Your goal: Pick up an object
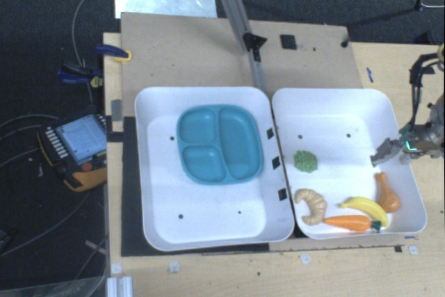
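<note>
The right bin (334, 104) holds several toy foods. A green broccoli piece (305, 161) lies near its middle, with a tan croissant (311, 205) below it. Along the front wall lie a yellow banana (366, 207) and an orange carrot (348, 222). An orange drumstick (387, 193) rests by the right wall. My gripper (384, 151) hangs low over the bin's right side, just above the drumstick and apart from it. Nothing shows in its grasp.
The left bin (156, 209) carries a blue divided plate (220, 144). A grey pole (233, 3) slants across the back of the bench. Clamps and a handheld device (78, 149) lie off the bench to the left. Cables hang beside the arm at the right edge.
</note>
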{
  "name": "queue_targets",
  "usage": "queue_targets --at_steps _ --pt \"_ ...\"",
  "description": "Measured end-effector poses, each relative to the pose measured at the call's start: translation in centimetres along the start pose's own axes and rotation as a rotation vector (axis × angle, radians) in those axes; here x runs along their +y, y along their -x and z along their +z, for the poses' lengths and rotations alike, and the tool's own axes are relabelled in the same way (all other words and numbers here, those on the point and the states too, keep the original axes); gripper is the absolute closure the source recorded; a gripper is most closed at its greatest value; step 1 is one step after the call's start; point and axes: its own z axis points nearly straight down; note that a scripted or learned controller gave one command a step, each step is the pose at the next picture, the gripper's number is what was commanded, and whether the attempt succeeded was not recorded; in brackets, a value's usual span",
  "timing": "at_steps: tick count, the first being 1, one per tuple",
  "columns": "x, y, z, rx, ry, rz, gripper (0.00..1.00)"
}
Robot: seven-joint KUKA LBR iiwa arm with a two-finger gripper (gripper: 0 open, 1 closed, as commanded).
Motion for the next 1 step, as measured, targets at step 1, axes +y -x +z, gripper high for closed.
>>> queue_targets --at_steps 1 --pt "0.04 0.00 -0.07 0.000 0.002 0.000 0.00"
